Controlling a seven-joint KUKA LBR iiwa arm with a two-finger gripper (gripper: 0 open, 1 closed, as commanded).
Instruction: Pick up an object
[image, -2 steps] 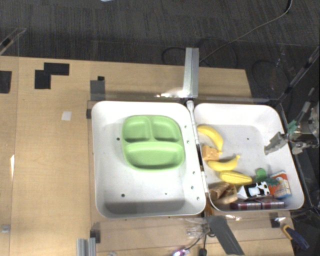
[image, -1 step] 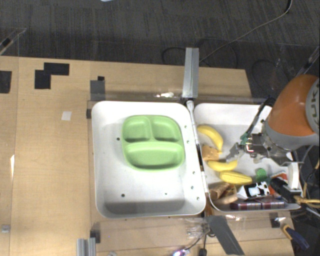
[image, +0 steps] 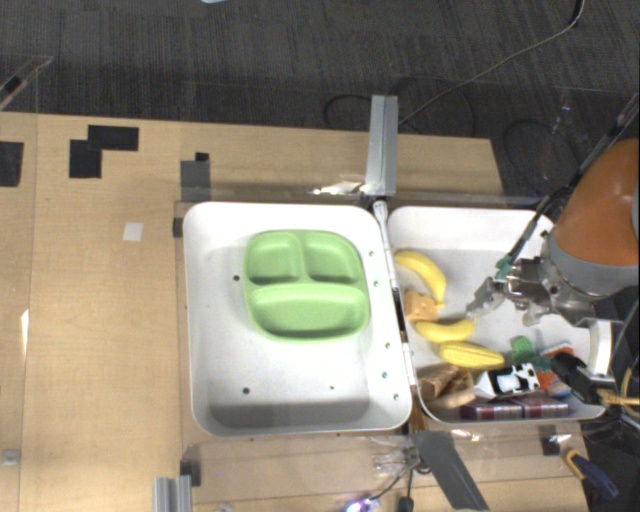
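My gripper hangs over the middle of the right bin, open with nothing between its fingers. Just left of it lie three yellow bananas: one by the bin's left wall, one below it, and one lower still. A small green item and a black-and-white object lie below the gripper. The gripper touches none of them as far as I can see.
The left bin holds a green divided plate. A brown lump and a dark red stick lie along the right bin's front wall. A metal post stands behind the bins, and cables trail at the right.
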